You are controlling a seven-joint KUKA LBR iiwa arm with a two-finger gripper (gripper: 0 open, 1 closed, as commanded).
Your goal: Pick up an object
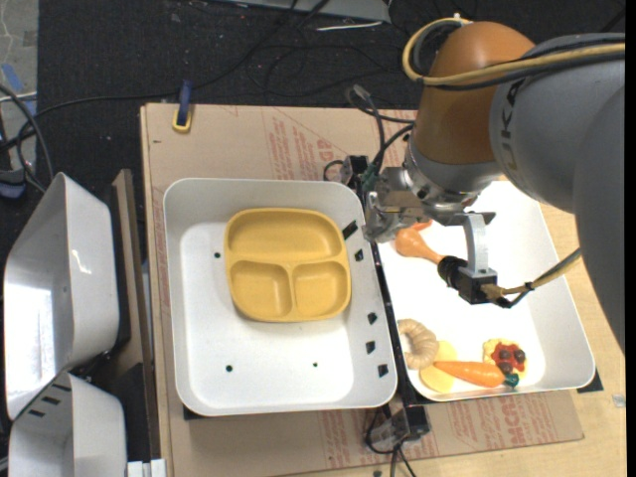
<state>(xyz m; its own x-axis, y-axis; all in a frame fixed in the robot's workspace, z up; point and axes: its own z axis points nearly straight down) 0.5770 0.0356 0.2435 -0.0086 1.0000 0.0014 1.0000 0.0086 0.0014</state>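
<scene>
Here, your gripper [390, 219] sits beside the orange drumstick-shaped plastic toy [419, 245]; claw state indiscernible; bin wall [382, 266] may block closure.

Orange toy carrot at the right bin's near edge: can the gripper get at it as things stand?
Probably yes. The orange toy carrot lies uncovered in the right white bin, nothing on top; a tan knobbly piece and a red-topped toy crowd its ends.

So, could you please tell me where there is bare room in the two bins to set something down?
Left bin: bare floor below and left of the yellow divided plate. Right bin: bare along its right side; crowded at the near edge around the carrot, and under the arm.
</scene>
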